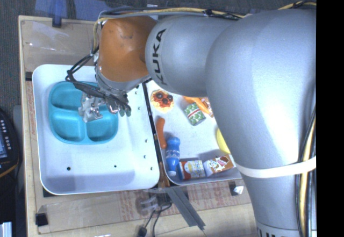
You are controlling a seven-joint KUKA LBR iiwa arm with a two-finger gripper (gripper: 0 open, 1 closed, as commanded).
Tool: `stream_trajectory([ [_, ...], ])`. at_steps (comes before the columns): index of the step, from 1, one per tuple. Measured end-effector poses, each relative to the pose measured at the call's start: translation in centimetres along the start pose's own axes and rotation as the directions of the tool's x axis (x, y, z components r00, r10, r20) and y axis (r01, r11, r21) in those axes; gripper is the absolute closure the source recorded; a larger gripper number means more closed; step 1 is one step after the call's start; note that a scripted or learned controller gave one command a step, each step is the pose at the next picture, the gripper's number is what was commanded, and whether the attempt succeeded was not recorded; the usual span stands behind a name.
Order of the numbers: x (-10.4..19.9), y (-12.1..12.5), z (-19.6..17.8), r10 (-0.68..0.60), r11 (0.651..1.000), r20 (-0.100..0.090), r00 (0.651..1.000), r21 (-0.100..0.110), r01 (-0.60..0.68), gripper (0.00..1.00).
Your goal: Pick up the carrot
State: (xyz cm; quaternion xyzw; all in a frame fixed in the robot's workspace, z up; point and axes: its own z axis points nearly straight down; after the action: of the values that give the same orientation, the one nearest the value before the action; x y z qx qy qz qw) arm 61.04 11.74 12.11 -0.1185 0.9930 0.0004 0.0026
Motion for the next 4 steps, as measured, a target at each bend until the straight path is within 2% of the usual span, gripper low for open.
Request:
stream_trajectory([
  [1,4.2,2.4,1.1,-0.045,0.999,0.011,0.999,-0.003,0.045,1.0],
  [2,-0.1,6.8,-4.5,0.083,0.997,-0.004,0.997,0.001,-0.083,1.0],
  [3,-1.0,7.3,1.1,-0.37,0.929,0.005,0.929,0.003,0.37,1.0],
  [4,-4.6,9.2,-2.9,-0.291,0.957,-0.003,0.957,-0.001,0.291,1.0],
])
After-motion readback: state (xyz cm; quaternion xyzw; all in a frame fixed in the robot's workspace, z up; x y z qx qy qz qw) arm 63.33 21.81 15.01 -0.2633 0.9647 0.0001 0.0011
